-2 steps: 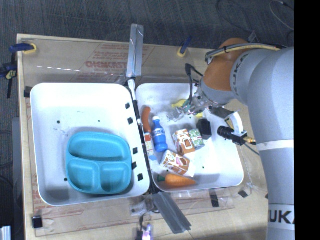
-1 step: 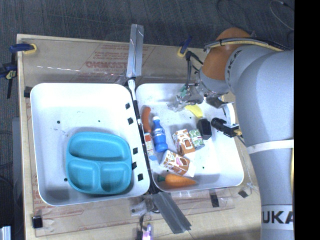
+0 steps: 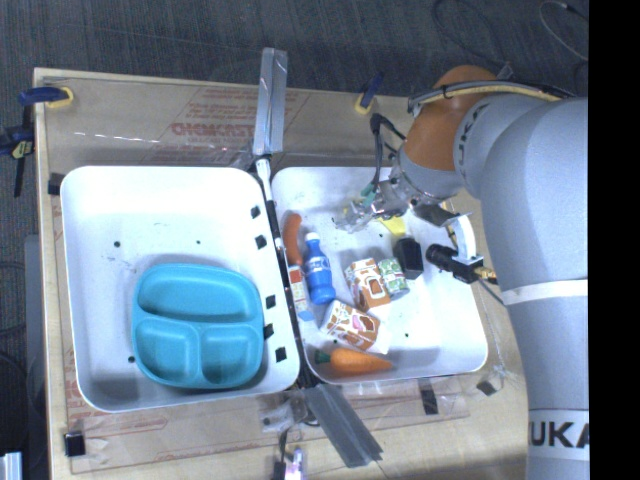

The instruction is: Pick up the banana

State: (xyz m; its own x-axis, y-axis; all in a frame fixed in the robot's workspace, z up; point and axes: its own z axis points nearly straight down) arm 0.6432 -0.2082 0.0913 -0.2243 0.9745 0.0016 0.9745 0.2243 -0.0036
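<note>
We record one arm [image 3: 545, 218] built of broad, rounded grey segments with a smooth matt finish. An orange band [image 3: 435, 133] sits above the wrist, domed in shape. A thin pale seam line [image 3: 545, 290] rings the large lower segment. White lettering [image 3: 558, 435] reading "UKA" shows at the frame edge on the grey casing. Thin dark cables [image 3: 385, 153] run beside the orange band toward the metallic wrist fittings.

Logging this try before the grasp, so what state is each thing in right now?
end effector: low in the right bin, fingers not discernible
banana: mostly hidden, just a yellow bit showing beside the end effector
blue bottle: lying flat
carrot: lying flat by the near wall
blue tray: flat in left bin
</note>
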